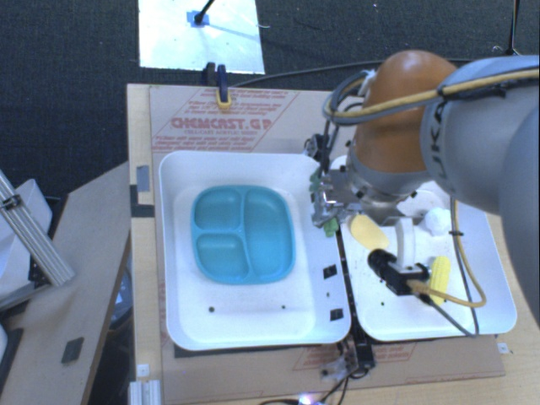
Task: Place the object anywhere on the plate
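A blue plate [244,232] with three compartments lies in the left white bin [181,310], and nothing rests on it. My gripper [324,212] hangs over the divide between the two bins, just right of the plate's right rim. A small green thing [330,224] shows at the gripper's lower end; whether it is gripped cannot be made out. In the right bin [489,310] lie a pale yellow object [368,230], a yellow corn cob [440,278] and a white object [437,220], partly hidden by the arm.
The arm's bulky grey and orange wrist [405,125] covers the back of the right bin. A cardboard sheet [221,123] lies under the bins, with a clamp [221,85] at its far edge. A grey side table [76,251] stands to the left.
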`<state>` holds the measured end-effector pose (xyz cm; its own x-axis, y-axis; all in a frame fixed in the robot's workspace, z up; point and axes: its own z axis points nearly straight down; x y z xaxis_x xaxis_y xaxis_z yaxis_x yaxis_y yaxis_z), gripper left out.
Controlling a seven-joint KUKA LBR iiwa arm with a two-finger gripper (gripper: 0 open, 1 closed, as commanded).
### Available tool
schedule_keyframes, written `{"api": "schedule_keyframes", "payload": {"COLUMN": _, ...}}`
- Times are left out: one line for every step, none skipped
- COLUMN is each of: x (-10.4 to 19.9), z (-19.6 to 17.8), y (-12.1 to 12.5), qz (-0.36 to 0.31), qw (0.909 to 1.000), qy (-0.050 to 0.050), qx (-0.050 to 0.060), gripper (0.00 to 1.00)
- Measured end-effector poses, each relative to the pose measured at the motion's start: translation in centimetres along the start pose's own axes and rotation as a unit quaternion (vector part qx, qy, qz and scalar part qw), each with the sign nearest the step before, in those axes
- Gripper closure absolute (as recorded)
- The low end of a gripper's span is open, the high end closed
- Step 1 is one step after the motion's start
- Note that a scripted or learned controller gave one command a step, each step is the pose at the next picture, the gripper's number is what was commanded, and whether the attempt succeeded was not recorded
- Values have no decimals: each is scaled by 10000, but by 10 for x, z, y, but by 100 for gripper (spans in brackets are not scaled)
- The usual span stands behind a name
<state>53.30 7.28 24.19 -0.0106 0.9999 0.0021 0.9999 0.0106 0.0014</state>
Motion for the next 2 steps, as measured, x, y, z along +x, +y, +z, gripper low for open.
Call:
{"api": "schedule_keyframes", "payload": {"x": 58, "z": 22, "y": 2, "qz": 4, "qw": 10000, "qy": 1, "qx": 13, "gripper": 100}}
{"api": "schedule_keyframes", "payload": {"x": 64, "z": 27, "y": 7, "qz": 24, "qw": 10000, "qy": -10, "qx": 3, "gripper": 100}}
